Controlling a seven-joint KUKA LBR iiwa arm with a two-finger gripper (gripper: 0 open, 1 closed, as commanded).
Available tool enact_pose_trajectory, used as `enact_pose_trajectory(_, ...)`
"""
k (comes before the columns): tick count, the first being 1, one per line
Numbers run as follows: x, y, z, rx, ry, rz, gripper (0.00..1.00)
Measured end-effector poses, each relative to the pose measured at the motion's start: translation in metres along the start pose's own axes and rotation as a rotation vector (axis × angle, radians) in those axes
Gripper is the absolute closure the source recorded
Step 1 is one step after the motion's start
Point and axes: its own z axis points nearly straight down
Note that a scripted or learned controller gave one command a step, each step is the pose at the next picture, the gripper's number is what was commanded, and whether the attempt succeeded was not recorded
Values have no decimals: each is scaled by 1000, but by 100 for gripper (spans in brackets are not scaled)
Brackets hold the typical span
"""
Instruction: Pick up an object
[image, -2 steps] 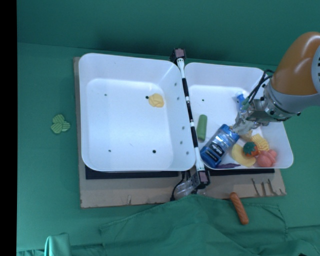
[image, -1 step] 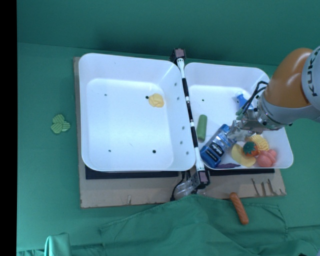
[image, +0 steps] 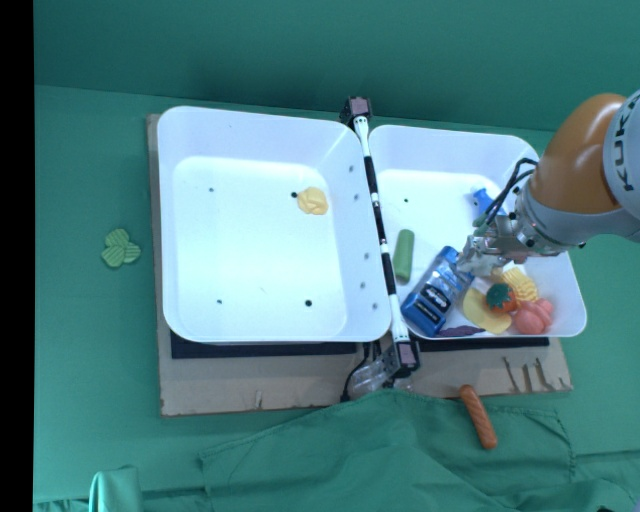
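Task status: judged early stage; nothing is being lifted, pick not yet done.
End effector: hanging low over the right bin, above the clutter near that bin's front-right corner; open/closed state can't be told, tips too small and merging w/ items below.
Likely target: blue bottle, lying flat in the right bin's front half, just below-left of the end effector; contact can't be confirmed.
Bottle axis: long axis is running diagonal, cap end pointing toward the bin's back-right, base toward the front-left corner by the divider.
Neighbours: green cylinder just beside the bottle on the divider side, lying roughly front-to-back; orange toy fruit, yellow piece and pink piece crowding the front-right corner.
Left bin: holding a small yellow item near its back-right.
Remaining: approx. all of it, i.e. closing on an item, lifting clear.
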Motion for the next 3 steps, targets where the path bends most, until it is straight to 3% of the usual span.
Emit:
enact_pose_trajectory(1,-2,2,-12,-7,-2,4,100)
enact_pose_trajectory(2,-7,15,-68,19,8,-3,100)
enact_pose_trajectory(3,-6,20,-133,18,8,-3,100)
